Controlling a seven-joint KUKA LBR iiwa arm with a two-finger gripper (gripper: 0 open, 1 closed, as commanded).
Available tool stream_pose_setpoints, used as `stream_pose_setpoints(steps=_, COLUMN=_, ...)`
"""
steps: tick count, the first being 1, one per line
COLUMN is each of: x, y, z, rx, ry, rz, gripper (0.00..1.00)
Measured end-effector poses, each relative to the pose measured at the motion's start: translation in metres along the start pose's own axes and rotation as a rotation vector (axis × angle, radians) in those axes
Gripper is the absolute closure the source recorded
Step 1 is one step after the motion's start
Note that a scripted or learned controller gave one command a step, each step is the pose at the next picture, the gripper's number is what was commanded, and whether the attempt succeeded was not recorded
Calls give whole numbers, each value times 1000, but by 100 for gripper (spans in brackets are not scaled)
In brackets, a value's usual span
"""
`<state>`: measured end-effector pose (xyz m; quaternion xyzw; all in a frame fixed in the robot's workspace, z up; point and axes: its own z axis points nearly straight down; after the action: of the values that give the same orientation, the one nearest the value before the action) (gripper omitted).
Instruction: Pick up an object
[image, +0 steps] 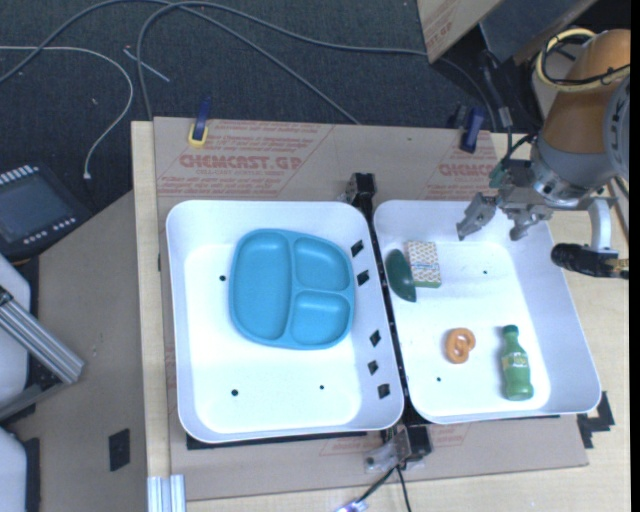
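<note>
Two white bins (200, 400) sit on a cardboard-covered bench (280, 150) over dark, cable-strewn carpet (80, 90), the gripper (495, 228) spread wide, grasping nothing.

A cardboard-topped bench (300, 150) bears two white bins (200, 330) (560, 300) side by side.

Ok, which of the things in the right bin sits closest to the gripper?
The patterned block, at the bin's left side beside the dark green piece. The gripper hangs open above the bin's far edge; the pretzel and green bottle lie nearer the camera.
</note>
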<state>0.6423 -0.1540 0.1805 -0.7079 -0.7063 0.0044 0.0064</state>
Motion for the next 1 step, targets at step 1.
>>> stream_pose_setpoints(steps=1, x=0, y=3, z=-9, rx=-15, ry=-3, rz=-3, gripper=0)
